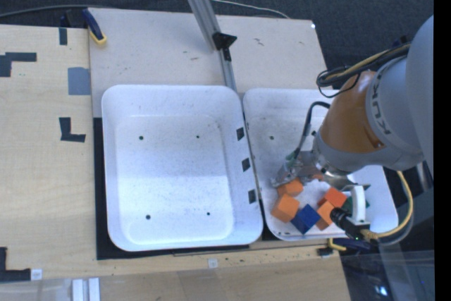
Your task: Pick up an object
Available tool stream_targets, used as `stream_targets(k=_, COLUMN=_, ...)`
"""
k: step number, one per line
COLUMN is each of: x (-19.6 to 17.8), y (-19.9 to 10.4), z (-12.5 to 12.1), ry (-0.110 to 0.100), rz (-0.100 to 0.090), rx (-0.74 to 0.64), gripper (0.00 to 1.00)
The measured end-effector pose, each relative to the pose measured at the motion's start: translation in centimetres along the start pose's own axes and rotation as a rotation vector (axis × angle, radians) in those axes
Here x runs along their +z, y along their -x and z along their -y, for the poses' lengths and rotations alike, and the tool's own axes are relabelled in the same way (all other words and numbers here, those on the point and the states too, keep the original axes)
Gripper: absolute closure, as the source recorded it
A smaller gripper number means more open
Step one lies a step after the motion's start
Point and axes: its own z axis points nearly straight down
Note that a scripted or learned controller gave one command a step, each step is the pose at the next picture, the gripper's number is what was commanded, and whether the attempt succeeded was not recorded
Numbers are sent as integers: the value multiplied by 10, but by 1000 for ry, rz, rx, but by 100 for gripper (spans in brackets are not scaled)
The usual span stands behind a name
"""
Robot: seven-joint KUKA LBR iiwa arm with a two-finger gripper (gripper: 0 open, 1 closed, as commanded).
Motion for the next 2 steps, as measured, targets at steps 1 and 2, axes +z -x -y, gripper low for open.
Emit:
stream_targets(k=1, x=-96, y=-67, z=-75, ry=14, rz=0, rx=-7, gripper=100)
stream_targets(k=2, x=-142, y=-157, z=-69, ry=6, rz=-2, rx=-9, gripper=100)
